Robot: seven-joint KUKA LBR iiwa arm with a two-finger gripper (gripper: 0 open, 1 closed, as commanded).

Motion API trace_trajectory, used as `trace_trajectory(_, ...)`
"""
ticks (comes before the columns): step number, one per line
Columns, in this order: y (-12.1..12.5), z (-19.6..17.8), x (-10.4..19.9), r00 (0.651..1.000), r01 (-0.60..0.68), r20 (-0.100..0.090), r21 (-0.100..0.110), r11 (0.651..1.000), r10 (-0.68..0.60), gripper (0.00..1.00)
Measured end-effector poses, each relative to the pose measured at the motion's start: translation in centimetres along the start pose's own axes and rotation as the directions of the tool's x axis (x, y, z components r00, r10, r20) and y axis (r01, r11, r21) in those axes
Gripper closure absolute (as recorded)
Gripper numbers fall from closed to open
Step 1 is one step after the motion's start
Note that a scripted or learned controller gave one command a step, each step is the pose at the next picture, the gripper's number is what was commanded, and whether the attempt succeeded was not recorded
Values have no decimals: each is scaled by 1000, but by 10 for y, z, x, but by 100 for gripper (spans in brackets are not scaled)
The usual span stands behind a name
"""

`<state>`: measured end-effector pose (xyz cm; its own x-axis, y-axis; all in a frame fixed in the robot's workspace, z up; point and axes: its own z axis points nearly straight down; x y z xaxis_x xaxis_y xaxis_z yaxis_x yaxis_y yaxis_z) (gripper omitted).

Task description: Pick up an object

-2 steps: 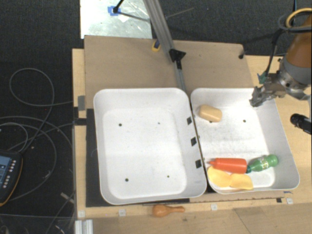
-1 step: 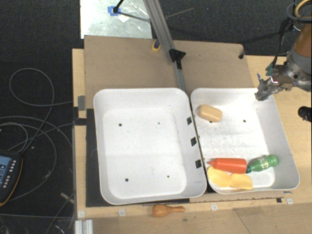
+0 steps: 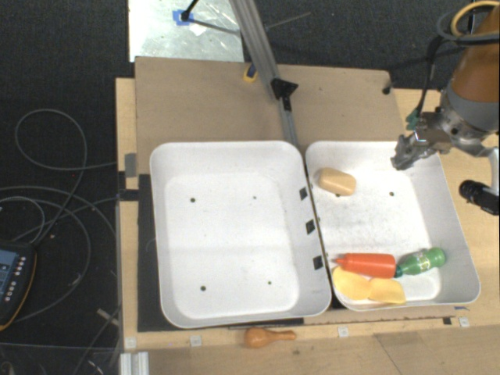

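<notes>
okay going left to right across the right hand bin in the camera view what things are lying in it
Tan rounded block → orange carrot-like piece → green bottle-shaped piece. The two yellow pieces sit under the orange one, so I leave them out.

A dark carpeted floor [image 3: 62, 45] surrounds the light wooden bench [image 3: 203, 100], and black cables [image 3: 47, 170] loop across the carpet to the left, near a dark handheld device [image 3: 14, 276] with a yellow edge at the frame's border. Beyond the bench's far edge lies a pale, shiny floor panel [image 3: 176, 18] with a scrap of blue tape [image 3: 181, 16]. A grey metal pole [image 3: 258, 37] slants down across it toward the bench.
</notes>
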<state>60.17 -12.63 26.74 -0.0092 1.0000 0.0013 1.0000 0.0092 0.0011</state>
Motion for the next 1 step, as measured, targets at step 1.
trace_trajectory(1,-20,2,39,1000,0,0,1,1000,0,100)
